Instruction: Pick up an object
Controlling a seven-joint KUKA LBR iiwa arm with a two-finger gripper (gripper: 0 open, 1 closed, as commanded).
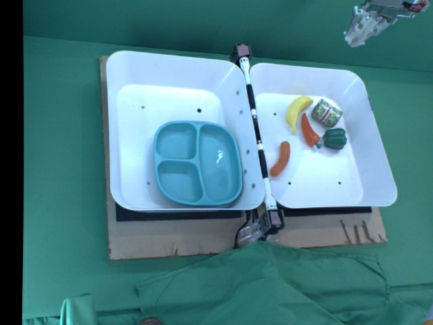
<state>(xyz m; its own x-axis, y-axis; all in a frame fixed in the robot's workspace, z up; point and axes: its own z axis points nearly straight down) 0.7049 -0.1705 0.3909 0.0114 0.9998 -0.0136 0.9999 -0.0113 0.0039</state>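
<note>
Camera view: gripper (356,34) high at upper right of the frame, well clear of both bins, nothing picked.

Whether it is spread or pressed together cannot be told at this size; nothing visible in its grasp. Right bin (369,175) holds the candidates, clustered in its upper half: banana (297,111), small can (327,112) just beside it, carrot (309,131), green pepper (334,139) touching the carrot's lower end, and a sausage (279,159) lying apart, lower left. Left bin (128,80) carries a teal divided plate (197,163). Judgement: task at its start; choice of object, descent, grasp and lift all remain.
</note>
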